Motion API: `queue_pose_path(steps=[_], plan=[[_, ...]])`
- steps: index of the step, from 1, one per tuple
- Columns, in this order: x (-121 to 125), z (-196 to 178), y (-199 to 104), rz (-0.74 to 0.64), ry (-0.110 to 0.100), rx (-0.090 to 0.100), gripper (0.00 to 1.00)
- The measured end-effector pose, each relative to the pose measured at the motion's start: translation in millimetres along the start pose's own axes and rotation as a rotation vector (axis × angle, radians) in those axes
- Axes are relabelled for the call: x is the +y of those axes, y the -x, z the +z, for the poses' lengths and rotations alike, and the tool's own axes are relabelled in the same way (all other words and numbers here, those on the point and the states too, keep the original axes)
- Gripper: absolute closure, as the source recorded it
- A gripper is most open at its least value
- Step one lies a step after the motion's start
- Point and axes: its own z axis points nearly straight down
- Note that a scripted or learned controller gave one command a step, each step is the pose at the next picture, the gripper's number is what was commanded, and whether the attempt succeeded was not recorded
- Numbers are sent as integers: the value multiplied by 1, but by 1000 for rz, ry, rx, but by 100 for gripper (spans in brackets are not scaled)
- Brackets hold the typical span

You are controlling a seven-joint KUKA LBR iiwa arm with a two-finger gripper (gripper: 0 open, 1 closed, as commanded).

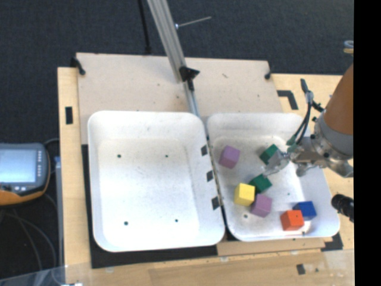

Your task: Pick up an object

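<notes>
Nearest the camera, along the lower right of the frame, an orange block (292,219) and a blue block (306,208) sit touching in the bottom right corner of the right bin (238,124), with a small white piece just under them. Left of that pair, a yellow cube (244,193) touches a purple block (261,205), and a dark green block (260,183) lies just above both, turned corner-on so its edges run diagonally. None of the blocks has a clear long axis; they read as near cubes.

Further up the bin, a second green block (270,154) sits tilted by the tip of the pincer (280,161), which reaches in from the right edge of the frame. Whether the pincer is clenched or released cannot be told at this distance, nor whether it touches that green block. A second purple block (229,157) lies apart, toward the bin's left wall.

The grey arm (333,142) with its orange band fills the right edge above the bin. The left bin (149,180) occupies the centre left of the wooden bench (172,82). A metal rail (166,31) slants away toward the top, and a small screen device (21,168) sits at the far left edge.
</notes>
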Motion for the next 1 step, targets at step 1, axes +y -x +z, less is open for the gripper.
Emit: queue_pose_path(steps=[1], plan=[[12,147,-25,-7,-2,-2,0]])
